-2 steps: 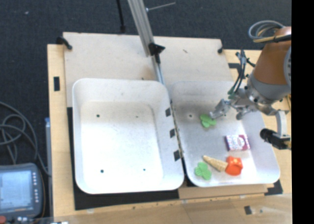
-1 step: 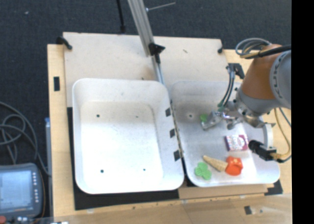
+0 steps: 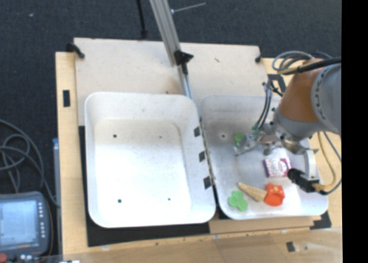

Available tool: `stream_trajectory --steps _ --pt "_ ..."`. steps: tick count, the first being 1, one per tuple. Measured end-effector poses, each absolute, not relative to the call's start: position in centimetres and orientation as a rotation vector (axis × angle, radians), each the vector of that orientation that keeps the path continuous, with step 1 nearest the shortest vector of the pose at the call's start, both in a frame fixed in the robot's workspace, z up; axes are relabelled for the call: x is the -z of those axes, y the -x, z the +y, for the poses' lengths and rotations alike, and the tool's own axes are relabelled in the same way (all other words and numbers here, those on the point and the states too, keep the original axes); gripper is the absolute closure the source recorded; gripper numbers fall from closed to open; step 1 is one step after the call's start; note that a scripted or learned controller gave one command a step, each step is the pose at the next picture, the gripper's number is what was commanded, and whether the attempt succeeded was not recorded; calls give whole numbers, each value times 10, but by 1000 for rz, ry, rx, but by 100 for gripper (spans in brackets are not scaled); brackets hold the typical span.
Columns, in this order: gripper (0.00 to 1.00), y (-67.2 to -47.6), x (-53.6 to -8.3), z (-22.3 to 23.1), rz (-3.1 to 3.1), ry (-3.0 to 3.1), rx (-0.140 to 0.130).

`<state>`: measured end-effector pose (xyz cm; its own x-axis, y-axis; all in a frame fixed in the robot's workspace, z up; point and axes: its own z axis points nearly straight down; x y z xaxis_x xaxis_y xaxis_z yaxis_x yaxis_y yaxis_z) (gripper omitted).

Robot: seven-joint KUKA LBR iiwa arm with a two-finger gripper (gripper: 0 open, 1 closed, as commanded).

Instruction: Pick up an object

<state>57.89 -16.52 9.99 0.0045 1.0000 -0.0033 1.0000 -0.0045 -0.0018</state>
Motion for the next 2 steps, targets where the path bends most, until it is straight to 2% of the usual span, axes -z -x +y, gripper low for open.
stream_trajectory --steps 1,2 --pt "100 -581 -113 -165 2207 -2230 -4" --pt "100 -583 -176 -161 2223 -2211 -8"
